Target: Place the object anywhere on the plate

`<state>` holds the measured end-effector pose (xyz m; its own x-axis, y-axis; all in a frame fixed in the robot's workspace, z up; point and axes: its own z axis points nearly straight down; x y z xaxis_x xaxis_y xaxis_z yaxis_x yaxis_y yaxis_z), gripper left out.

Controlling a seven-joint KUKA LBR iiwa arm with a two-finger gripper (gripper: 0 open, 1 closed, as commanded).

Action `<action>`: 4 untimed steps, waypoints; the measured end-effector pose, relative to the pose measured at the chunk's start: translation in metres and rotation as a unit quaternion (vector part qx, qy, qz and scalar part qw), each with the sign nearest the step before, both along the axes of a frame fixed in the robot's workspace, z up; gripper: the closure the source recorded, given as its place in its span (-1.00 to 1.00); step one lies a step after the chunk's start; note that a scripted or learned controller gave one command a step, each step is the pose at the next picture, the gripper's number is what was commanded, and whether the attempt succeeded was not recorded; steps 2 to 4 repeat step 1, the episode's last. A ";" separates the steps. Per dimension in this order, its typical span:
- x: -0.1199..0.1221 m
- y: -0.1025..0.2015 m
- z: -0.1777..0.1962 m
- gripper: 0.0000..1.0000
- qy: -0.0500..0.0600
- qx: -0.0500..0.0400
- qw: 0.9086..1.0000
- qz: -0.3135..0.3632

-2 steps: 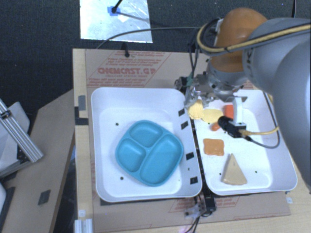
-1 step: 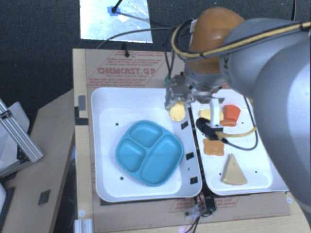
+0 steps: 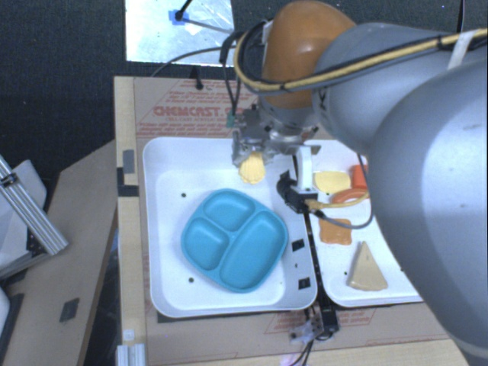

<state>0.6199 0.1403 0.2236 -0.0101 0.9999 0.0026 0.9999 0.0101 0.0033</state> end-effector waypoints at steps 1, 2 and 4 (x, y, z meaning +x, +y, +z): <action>0.000 -0.003 -0.001 -1.00 0.001 -0.001 1.000 -0.002; 0.000 -0.003 -0.001 -1.00 0.001 -0.001 1.000 -0.002; 0.000 -0.003 -0.001 -1.00 0.001 -0.001 1.000 -0.002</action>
